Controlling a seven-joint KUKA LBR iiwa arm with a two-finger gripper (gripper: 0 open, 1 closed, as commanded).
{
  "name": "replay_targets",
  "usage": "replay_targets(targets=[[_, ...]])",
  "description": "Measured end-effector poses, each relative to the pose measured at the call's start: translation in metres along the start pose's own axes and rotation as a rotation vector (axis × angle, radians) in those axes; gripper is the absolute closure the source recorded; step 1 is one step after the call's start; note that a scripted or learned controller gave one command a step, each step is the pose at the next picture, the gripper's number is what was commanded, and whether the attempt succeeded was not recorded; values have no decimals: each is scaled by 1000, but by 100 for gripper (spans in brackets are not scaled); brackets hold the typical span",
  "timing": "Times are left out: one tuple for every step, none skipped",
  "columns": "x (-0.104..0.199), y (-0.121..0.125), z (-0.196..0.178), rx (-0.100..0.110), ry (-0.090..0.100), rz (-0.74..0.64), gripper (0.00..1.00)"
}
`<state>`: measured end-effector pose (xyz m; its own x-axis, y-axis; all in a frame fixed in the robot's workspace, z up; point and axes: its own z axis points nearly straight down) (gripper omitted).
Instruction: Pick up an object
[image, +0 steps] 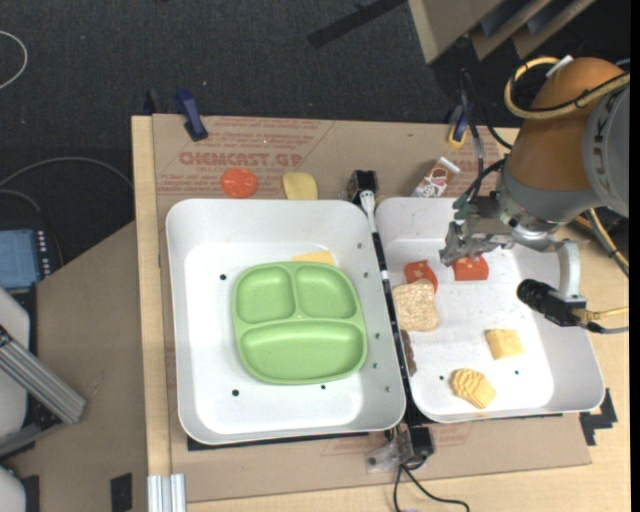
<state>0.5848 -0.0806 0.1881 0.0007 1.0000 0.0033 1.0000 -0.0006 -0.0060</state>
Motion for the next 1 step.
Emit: replay_targets(targets=[[61, -65, -51, 0, -1, -3, 100]])
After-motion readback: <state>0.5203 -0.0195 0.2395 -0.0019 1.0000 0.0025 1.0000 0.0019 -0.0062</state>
